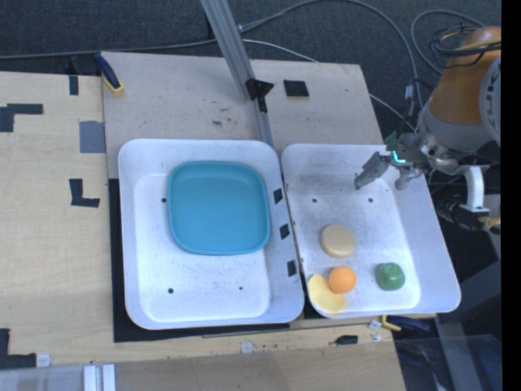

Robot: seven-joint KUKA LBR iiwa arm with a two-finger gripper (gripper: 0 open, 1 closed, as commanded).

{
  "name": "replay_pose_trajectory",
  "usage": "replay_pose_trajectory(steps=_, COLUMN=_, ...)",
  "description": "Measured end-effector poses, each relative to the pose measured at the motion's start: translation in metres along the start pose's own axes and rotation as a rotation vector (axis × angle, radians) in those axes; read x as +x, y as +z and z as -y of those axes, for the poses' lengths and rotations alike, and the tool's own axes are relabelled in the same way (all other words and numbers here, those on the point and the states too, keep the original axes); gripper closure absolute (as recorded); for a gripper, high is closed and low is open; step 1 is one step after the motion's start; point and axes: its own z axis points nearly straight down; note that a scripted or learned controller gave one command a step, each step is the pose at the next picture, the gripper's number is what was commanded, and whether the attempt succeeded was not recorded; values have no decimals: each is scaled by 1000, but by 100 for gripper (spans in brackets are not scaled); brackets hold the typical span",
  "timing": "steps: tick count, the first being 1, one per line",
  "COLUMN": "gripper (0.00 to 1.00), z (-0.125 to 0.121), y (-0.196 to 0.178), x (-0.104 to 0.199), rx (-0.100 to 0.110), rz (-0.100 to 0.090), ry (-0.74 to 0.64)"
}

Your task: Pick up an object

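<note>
In the right bin point(423, 243) lie a beige round puck point(337, 239), an orange ball point(342, 279), a yellow flat piece point(324, 296) under the ball at the front left corner, and a green round object point(391, 276). My gripper point(386, 174) hangs over the bin's far right part, well behind these objects. Its two fingers point(369, 172) stand spread apart and open, with nothing between them.
The left bin point(138, 218) holds a blue square plate point(218, 206). A grey metal pole point(236, 47) slants up from between the bins at the back. Cables run behind the right bin. The arm's orange band point(468, 72) is at the right edge.
</note>
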Motion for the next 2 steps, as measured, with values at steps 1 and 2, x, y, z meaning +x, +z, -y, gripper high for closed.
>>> replay_pose_trajectory(steps=1, gripper=0, z=0, y=0, x=0, rx=0, rz=0, ry=0)
replay_pose_trajectory(steps=2, gripper=0, z=7, y=48, x=-6, rx=4, rz=0, ry=1)
